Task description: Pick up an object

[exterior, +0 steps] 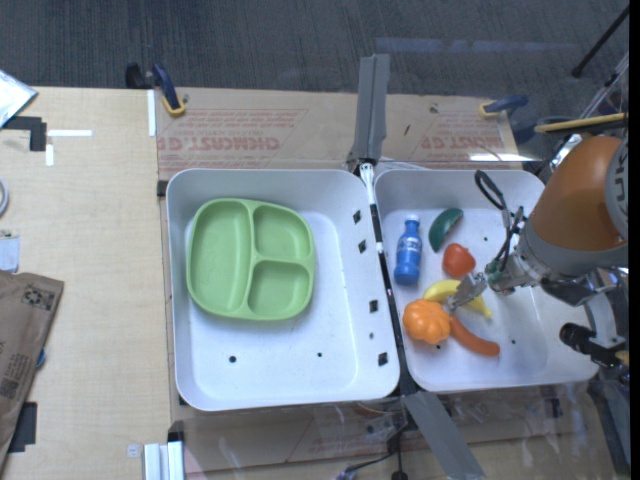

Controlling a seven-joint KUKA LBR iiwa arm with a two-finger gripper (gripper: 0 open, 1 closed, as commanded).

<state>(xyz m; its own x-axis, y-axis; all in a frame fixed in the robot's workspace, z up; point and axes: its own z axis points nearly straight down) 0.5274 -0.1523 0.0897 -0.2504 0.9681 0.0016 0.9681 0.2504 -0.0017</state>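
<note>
Camera view: the right bin point(520, 363) holds a blue bottle point(407, 250), a green vegetable point(444, 227), a red tomato point(458, 259), a yellow banana point(455, 292), an orange pumpkin point(426, 321) and a carrot point(473, 339). The pincer point(464, 296) sits low over the banana near the bin's middle; how wide it stands, I cannot tell. A green divided plate point(250, 259) lies in the left bin point(290, 378).

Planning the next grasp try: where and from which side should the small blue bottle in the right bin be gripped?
Probably best across the middle of the small blue plastic bottle, from above. It lies flat with its white cap toward the bin's far side, its long sides bare, and the red tomato-like toy sits apart to its right.
</note>
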